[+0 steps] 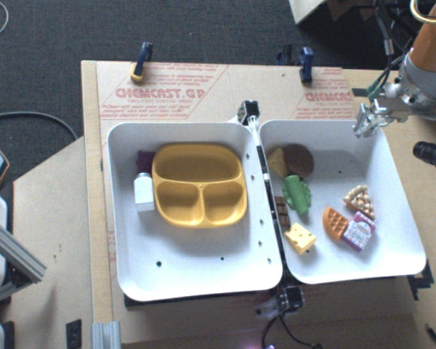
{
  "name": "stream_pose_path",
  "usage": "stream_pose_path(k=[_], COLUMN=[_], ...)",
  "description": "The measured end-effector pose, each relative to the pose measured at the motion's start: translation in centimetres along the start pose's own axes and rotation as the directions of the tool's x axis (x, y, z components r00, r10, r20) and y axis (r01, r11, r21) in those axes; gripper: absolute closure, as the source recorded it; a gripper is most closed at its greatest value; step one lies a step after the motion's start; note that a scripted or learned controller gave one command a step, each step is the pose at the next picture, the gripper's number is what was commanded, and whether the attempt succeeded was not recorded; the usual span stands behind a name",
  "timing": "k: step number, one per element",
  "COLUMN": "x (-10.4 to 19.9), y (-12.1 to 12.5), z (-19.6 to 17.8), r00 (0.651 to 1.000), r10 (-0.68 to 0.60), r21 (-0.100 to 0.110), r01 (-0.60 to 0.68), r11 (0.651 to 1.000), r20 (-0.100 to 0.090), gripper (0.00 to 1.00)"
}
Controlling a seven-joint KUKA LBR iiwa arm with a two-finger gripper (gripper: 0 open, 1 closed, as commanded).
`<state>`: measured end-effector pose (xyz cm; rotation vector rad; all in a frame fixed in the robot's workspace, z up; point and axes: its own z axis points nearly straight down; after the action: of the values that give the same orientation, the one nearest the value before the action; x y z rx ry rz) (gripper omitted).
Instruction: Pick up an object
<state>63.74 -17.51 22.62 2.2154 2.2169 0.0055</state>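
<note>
The right bin [392, 187] holds several toy foods: a brown round cookie [299, 158], a tan piece [277, 163], a green pickle-like toy [298, 193], a yellow cheese wedge [300, 238], an orange waffle [335, 223], a pink packet [358, 233] and a pie slice [359, 201]. My gripper [365, 121] hangs at the back right rim of that bin, above the rim and apart from all the toys. Nothing shows between its fingers.
The left bin [123, 217] carries a yellow divided tray [199, 185], a small white bottle [144, 193] and a dark purple piece [145, 158]. A chocolate bar [281, 212] lies by the divider. Clamps [141, 62] sit at the board's back edge.
</note>
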Motion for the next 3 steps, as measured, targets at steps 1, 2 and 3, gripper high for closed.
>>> stream_pose_path(k=[1, 2, 3], x=[5.7, 10.7, 15.8], y=[-0.6, -0.1, 0.2], z=[0.7, 1.3, -0.8], r00=[1.000, 1.000, 1.000], r10=[-0.004, -0.005, -0.005], r21=[0.010, 0.011, 0.003], r01=[0.004, 0.005, 0.005], r11=[1.000, 1.000, 1.000], r20=[-0.005, -0.005, -0.004], gripper=[1.00, 1.00, 1.00])
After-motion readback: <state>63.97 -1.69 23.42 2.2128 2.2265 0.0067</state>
